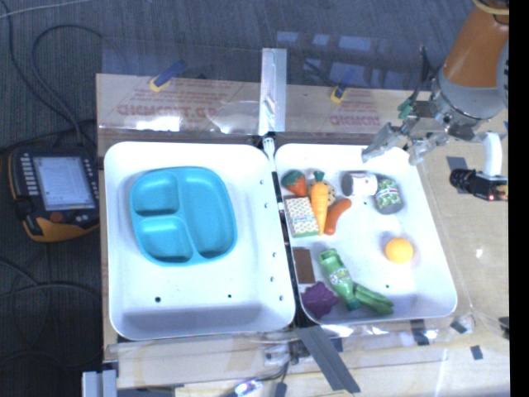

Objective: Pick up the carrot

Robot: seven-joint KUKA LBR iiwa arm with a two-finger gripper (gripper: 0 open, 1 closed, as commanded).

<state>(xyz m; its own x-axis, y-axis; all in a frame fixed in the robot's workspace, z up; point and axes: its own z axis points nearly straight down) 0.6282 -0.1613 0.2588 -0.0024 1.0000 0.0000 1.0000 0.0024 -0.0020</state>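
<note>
Dark carpet surrounds your table (190, 98), which carries two glossy white bins. Your left bin (149, 296) holds a smooth blue divided plate (182, 213). Your right bin (430, 246) holds the tapered orange carrot (319, 197) at its 10 o'clock, near a round yellow fruit (399, 250). Your gripper (395, 145) hangs spread over the bin's 12 o'clock rim.

The grey arm with its orange band (479, 35) reaches in from the right, its two-finger gripper (395, 149) spread open and holding nothing.
</note>
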